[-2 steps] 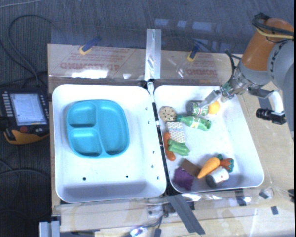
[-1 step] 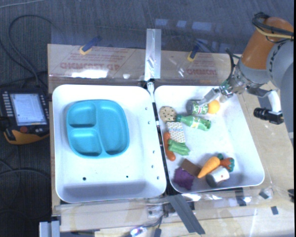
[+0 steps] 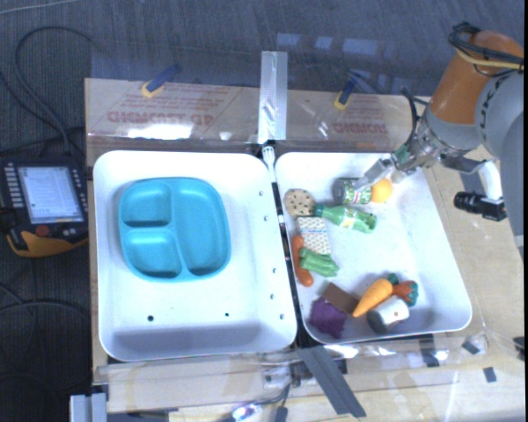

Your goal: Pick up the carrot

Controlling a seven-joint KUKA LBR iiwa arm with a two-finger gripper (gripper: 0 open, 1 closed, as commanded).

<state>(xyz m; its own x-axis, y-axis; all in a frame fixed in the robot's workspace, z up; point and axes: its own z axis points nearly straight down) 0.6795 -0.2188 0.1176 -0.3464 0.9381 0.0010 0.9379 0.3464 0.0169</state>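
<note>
The worktop (image 3: 114,95) carries two shallow white bins side by side. The left bin (image 3: 114,315) holds a blue divided plate (image 3: 172,227). The right bin (image 3: 444,275) holds a scatter of toy foods, and the arm (image 3: 471,77) reaches in over its far right corner, with the gripper (image 3: 396,167) low beside a yellow piece (image 3: 382,192) and a small can (image 3: 353,191). Whether its fingers are apart or together cannot be told from here.

The carrot (image 3: 372,296) lies near the front of the right bin, well apart from the gripper, slanting with its thick end and green top up to the right. It looks like moulded plastic play food, so I judge it light, stiff and rather smooth, likely to slip or roll if pinched near the narrow tip. The thicker middle, taken across its width, seems the best hold. Crowding is the difficulty: a brown block (image 3: 337,298) touches its pointed end, a purple piece (image 3: 327,316) sits just beside that, and a white and dark piece (image 3: 391,314) lies against its lower side.

A green bottle (image 3: 347,218) bears a label, and pale lettering runs along the cardboard behind the bins, but neither can be read.
</note>
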